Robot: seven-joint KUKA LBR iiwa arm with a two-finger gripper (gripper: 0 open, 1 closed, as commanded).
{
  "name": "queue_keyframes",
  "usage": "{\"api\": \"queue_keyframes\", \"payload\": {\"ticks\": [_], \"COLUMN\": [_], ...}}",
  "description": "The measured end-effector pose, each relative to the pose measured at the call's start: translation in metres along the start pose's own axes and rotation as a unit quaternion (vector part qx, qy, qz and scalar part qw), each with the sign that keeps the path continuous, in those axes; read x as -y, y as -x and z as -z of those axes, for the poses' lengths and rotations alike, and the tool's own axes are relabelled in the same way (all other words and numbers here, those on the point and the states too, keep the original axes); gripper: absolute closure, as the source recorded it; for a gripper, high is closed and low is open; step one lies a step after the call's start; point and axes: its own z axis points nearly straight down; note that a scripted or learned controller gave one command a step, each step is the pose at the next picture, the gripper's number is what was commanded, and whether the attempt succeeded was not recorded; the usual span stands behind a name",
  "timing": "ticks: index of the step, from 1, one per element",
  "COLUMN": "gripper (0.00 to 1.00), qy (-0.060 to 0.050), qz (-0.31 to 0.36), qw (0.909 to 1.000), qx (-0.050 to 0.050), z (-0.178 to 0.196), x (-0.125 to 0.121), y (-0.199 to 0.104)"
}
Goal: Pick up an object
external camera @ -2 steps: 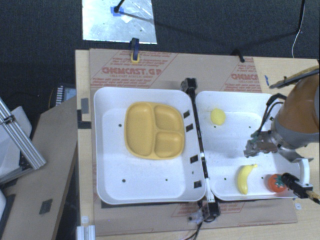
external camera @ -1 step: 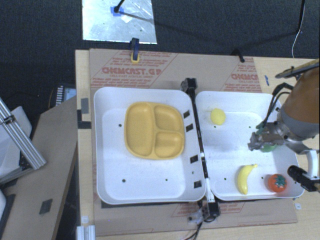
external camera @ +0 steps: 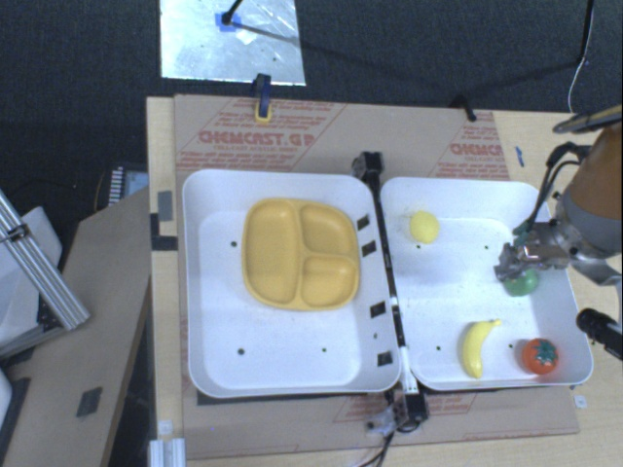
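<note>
In the right bin (external camera: 458,202) lie a small yellow ball-like fruit (external camera: 423,226), a yellow banana (external camera: 476,346), an orange-red tomato with a green top (external camera: 539,355) and a green round object (external camera: 522,281). My gripper (external camera: 520,262) hangs low at the bin's right side, directly over the green object, which is partly hidden under it. Whether the green object sits between the fingers cannot be made out.
The left bin (external camera: 209,358) holds a yellow divided plate (external camera: 298,252). A black hinge strip (external camera: 382,280) runs between the two bins. The bins rest on a cardboard sheet (external camera: 292,134). The grey and orange arm (external camera: 594,193) enters from the right.
</note>
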Motion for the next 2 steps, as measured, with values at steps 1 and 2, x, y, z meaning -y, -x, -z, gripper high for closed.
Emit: {"api": "queue_keyframes", "payload": {"ticks": [1, 2], "gripper": [1.0, 1.0], "qy": [-0.001, -0.002], "qz": [0.002, 0.003], "qw": [1.0, 1.0], "qx": [-0.001, -0.001], "z": [-0.008, -0.015], "x": [-0.016, -0.037], "y": [-0.047, -0.098]}}
